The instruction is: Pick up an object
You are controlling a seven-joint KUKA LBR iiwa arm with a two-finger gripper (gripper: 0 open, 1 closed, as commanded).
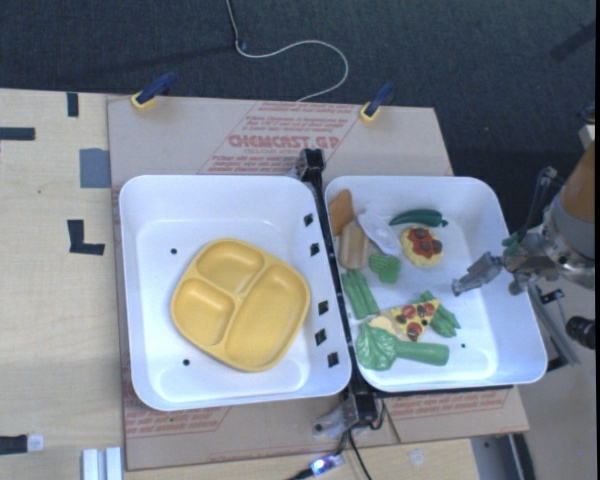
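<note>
Gripper (470,278) over the right bin's (480,193) 3 o'clock side; nothing between its fingers.
Jaw state: cannot tell. Toy food sits in that bin's left and centre: pizza slice (413,315) near 6 o'clock, green vegetable (400,349) below it, round topped piece (423,245) toward 12, dark green pepper (418,217) above. Left bin (140,208) holds a yellow divided plate (241,303).

Two white bins (140,268) sit on brown cardboard (280,133) printed with red lettering. A yellow divided plate (240,303) lies in the left bin. The right bin holds green toy vegetables (358,293), a pizza slice (412,315) with red dots, and a yellow, red-topped piece (423,245), possibly a pastry.
</note>
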